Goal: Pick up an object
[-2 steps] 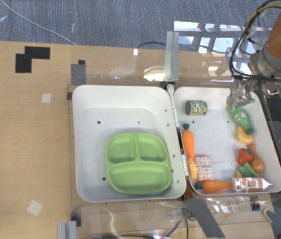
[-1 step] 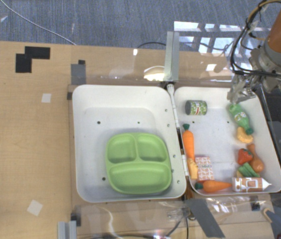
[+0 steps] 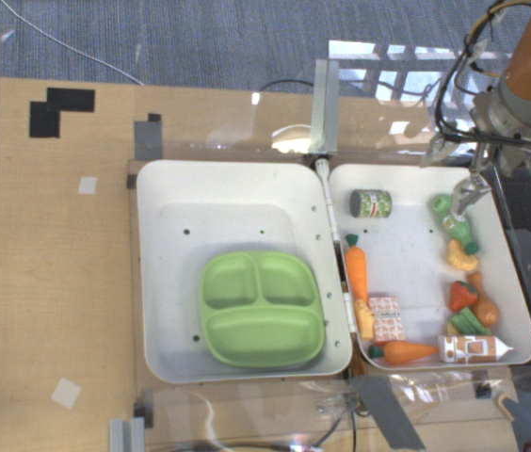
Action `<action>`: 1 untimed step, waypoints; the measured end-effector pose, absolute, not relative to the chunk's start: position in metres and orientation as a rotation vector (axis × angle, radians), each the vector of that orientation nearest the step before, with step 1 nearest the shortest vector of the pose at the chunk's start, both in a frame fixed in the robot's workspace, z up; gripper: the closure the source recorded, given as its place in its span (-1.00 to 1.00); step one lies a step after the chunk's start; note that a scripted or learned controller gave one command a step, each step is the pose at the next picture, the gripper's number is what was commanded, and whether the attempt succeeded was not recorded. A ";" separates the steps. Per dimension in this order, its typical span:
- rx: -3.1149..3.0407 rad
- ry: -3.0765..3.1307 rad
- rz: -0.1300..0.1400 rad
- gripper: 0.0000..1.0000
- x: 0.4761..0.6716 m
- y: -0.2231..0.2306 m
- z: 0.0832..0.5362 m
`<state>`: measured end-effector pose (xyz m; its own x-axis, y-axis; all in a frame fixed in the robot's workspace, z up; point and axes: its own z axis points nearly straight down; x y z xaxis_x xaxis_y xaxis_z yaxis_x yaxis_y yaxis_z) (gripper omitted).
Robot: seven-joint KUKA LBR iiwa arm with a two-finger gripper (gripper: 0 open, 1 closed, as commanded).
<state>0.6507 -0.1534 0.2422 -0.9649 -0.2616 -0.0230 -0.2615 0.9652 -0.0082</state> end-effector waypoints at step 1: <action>-0.433 3.101 -0.002 -1.00 0.643 -0.165 0.094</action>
<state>0.6433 -0.1646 0.0936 -0.9616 -0.2741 -0.0104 -0.2741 0.9617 -0.0030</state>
